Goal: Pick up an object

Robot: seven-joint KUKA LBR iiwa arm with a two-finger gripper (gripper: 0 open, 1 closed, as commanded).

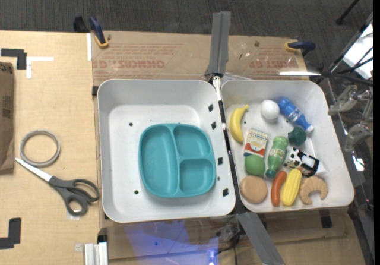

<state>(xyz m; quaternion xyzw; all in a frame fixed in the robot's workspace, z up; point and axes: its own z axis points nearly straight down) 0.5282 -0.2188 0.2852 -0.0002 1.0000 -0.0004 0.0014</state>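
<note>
Toys (276, 154) heaped in right bin (332, 139) for picking, teal tray (177, 160) (sectioned) alone in left bin (119, 115); claw state cannot be told.

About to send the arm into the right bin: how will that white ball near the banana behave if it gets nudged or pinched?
The white ball looks round and smooth, so it would probably roll away from a nudge. It lies between the banana and the blue bottle, which might check it. A pinch could squirt it sideways; it is likely light, being toy-sized.
</note>
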